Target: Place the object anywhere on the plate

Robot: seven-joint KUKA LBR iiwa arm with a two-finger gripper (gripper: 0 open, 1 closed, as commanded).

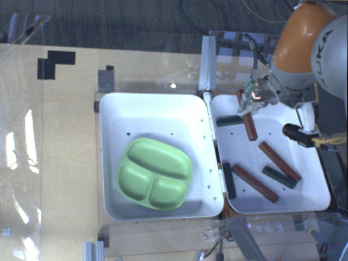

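Note:
A green plate with three compartments lies in the left white bin, toward its front. My gripper hangs over the upper left part of the right white bin. Just under it lies a short brown stick, with a dark flat block to its left. Whether the gripper touches the stick cannot be made out. Two more brown sticks rest lower in the same bin.
A dark block lies between the two lower sticks, and another dark piece lies along the right bin's left wall. A metal divider rises behind the bins. The arm's orange band looms at the top right.

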